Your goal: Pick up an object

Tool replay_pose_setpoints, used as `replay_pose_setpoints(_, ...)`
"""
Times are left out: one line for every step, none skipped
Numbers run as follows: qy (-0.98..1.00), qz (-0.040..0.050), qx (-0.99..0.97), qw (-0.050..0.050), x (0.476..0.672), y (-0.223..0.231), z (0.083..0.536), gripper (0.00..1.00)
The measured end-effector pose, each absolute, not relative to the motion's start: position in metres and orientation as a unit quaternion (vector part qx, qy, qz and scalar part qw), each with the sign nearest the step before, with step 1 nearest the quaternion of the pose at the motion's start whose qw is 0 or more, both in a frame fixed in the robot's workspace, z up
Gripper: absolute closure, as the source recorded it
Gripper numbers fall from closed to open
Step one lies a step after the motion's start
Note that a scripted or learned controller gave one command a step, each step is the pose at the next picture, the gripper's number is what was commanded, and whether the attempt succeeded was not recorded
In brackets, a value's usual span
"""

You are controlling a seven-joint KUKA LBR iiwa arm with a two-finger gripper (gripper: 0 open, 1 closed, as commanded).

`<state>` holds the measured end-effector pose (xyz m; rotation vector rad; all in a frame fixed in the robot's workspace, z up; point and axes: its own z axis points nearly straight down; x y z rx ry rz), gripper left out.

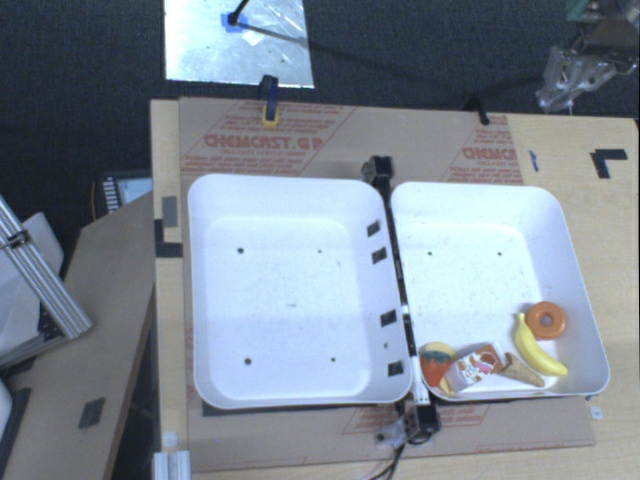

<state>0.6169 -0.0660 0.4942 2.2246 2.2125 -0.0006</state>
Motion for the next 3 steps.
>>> replay_pose_setpoints(0.706, 0.0002, 0.708, 0.003, 0.668, -0.135, 0.470, 1.00)
replay_pose_setpoints(0.706, 0.0003, 0.709, 0.003, 0.668, -0.211, 0.471, 1.00)
replay_pose_setpoints(0.708, 0.0005, 0.706, 0.002, 0.669, -0.206, 0.471, 0.00)
